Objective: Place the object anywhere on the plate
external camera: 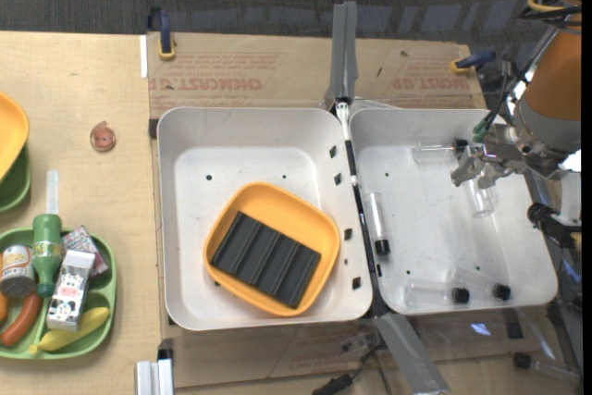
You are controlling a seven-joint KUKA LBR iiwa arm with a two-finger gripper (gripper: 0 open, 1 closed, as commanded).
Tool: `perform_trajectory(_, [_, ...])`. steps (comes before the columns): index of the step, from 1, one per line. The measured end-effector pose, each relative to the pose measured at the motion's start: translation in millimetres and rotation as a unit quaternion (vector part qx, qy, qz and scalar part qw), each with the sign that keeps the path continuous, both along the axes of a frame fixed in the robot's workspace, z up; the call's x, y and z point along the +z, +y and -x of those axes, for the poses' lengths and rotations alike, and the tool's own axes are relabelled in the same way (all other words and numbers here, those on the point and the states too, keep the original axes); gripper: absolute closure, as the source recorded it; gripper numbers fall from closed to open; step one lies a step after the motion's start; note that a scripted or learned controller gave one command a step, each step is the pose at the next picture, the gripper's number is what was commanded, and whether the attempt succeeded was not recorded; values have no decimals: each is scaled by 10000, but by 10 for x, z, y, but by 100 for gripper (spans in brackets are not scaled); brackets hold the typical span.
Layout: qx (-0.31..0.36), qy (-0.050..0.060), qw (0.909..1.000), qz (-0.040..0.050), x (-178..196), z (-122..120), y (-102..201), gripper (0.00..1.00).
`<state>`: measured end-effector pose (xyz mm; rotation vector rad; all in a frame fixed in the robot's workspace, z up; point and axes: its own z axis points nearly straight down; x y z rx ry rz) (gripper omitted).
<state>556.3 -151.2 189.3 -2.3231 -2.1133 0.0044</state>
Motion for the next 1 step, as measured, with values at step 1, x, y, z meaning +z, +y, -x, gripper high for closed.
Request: perform_trajectory(1, [0,0,10000,0,0,0,0,0])
